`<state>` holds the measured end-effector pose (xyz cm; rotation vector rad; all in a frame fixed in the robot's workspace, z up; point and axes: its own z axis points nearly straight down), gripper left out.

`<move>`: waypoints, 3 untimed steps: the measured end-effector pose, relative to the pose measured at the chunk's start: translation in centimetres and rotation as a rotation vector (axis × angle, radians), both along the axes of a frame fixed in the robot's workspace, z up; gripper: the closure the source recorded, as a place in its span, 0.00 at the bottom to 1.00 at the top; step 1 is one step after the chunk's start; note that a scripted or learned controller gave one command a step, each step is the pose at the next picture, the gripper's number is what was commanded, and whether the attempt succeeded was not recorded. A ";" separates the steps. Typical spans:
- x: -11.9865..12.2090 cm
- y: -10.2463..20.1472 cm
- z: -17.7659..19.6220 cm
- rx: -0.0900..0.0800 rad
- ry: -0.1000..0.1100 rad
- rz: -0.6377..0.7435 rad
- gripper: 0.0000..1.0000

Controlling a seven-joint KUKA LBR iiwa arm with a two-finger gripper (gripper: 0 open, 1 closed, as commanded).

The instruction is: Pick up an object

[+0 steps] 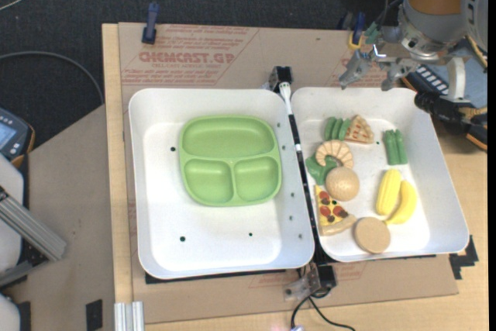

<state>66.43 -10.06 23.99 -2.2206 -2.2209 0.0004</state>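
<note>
Fingers (350, 72) of the gripper (370, 74) hung spread and empty over the right bin's (448, 167) far edge. We noted toy food below: a banana (395, 196) toward the right edge, a pizza slice (332, 212) by the left wall. We judged the banana light, rigid, slick; grasp across its middle.

A pale green divided plate (230, 160) sits in the white left bin (155, 190). In the white right bin (434, 167), right of that plate: yellow bananas (395, 196), green beans (394, 146), a tan bun (342, 184) and a red-dotted yellow pizza slice (332, 211).
</note>
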 end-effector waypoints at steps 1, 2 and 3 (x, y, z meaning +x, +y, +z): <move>-6.3 -6.3 -16.4 0.000 0.012 -0.008 0.00; -5.7 -5.9 -14.4 -0.002 -0.004 -0.002 1.00; 0.0 -12.6 -15.4 -0.005 -0.010 -0.001 1.00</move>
